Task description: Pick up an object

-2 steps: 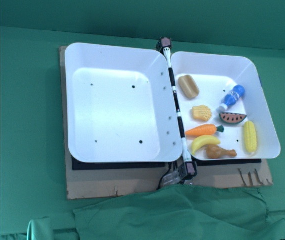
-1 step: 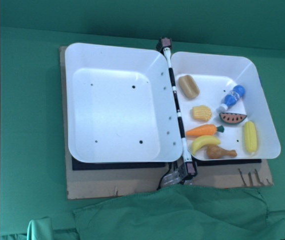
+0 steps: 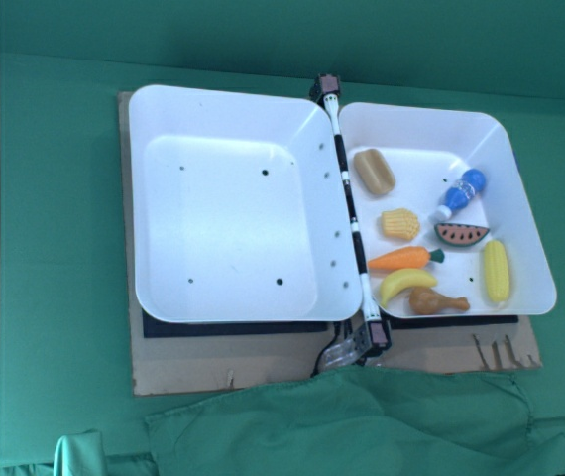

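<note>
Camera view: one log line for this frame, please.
stage: pre-pick | right bin: bread roll, bottle, corn piece, watermelon slice, carrot, corn cob, banana, drumstick | nothing lifted

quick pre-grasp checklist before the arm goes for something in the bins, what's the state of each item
1. Pickable things present: ok, all lie in the right white plastic bin.
2. Orange toy carrot free to grasp: not ok, the yellow toy banana lies close beside it.
3. Yellow toy corn cob apart from its neighbours: ok.
4. Blue and white toy bottle lying flat: ok, near the red toy watermelon slice.
5. Brown toy bread roll clear of the black and white divider bar: ok.
</note>
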Robot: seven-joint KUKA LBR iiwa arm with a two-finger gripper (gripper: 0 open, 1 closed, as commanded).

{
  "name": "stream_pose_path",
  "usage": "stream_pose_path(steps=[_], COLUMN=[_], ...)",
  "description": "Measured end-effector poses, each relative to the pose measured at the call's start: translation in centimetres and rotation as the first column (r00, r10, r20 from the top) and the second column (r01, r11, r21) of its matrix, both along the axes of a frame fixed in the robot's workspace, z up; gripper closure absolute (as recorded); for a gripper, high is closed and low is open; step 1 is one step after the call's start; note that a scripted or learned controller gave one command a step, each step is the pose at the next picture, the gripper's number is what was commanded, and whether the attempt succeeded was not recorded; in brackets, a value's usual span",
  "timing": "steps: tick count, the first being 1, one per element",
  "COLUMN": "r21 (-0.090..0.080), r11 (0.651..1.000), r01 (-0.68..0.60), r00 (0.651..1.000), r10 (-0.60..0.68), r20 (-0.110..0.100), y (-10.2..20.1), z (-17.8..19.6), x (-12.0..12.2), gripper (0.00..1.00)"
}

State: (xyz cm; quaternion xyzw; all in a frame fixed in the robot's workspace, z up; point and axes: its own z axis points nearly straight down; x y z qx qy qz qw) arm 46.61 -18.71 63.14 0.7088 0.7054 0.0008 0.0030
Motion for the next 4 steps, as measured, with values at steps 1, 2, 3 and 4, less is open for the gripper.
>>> stream_pose_path(steps=[1, 2, 3, 4], r21=[0.000, 0.000, 0.003, -0.002], r11=[1.000, 1.000, 1.000, 1.000], r01=[0.000, 0.000, 0.000, -0.001], r00=[1.000, 1.000, 1.000, 1.000], r10=[0.000, 0.000, 0.000, 0.001], r20=[0.000, 0.000, -0.009, 0.005], y=[0.0, 0.0, 0.0, 0.0], z=[0.0, 0.0, -6.1, -0.4], x=[0.0, 0.0, 0.0, 0.0], gripper=[0.00, 0.00, 0.00, 0.00])
